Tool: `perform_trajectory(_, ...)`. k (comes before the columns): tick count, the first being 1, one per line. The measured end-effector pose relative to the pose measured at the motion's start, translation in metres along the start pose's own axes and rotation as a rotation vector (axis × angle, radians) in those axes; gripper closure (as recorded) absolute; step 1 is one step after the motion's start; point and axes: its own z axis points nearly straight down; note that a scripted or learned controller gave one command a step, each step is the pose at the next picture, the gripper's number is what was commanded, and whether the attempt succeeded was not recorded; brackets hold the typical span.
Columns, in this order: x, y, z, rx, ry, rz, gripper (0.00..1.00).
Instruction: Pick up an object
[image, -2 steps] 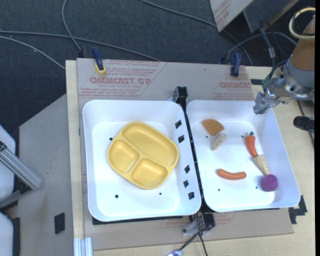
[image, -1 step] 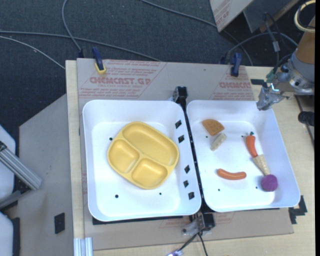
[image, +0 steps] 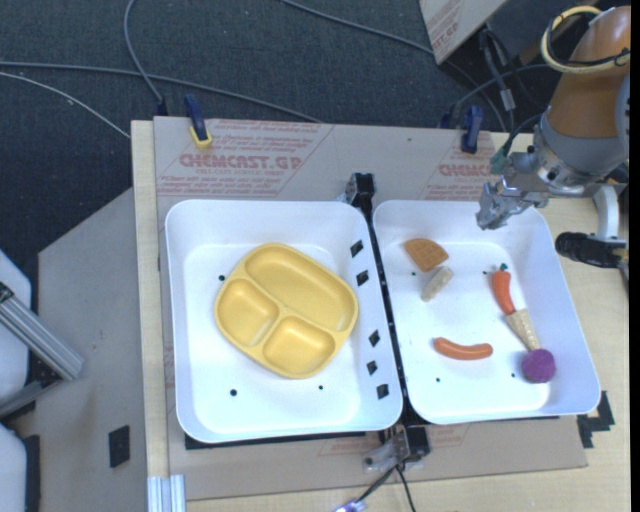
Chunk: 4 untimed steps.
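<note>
The gripper (image: 497, 212) hangs over the far edge of the right bin (image: 570, 300) — whether it is wide or narrow I cannot tell — well apart from the toy carrot (image: 502, 292) and sausage (image: 463, 349) lying loose nearer, ready for picking.

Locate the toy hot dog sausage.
The toy hot dog sausage lies in the right bin, toward its front, left of the purple ball and below the toy carrot.
</note>
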Motion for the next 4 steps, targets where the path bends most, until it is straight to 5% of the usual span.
perform_trajectory(4,0.211,-0.055,0.003,-0.002,0.000,-0.001,1.00)
